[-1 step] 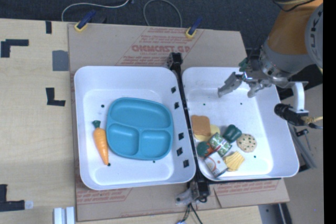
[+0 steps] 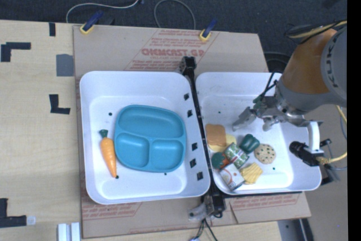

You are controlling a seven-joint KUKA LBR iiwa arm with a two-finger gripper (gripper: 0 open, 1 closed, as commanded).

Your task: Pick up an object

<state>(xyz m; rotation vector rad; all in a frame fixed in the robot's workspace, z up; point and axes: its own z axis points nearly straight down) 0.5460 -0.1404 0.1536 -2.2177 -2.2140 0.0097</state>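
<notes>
Since the small toys crowd the right white plastic bin (image 2: 282, 180) toward its six o'clock edge, descend on an outlying piece, such as the round tan chocolate-chip cookie (image 2: 264, 153). The two-finger gripper (image 2: 258, 119) hangs spread apart and empty, at eleven o'clock from it.

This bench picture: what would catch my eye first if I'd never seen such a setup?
Likely the big blue divided plate in the left bin, with an orange toy carrot beside it. Next, the grey-and-orange arm reaching from the right, its gripper above a heap of toy food in the right bin.
</notes>
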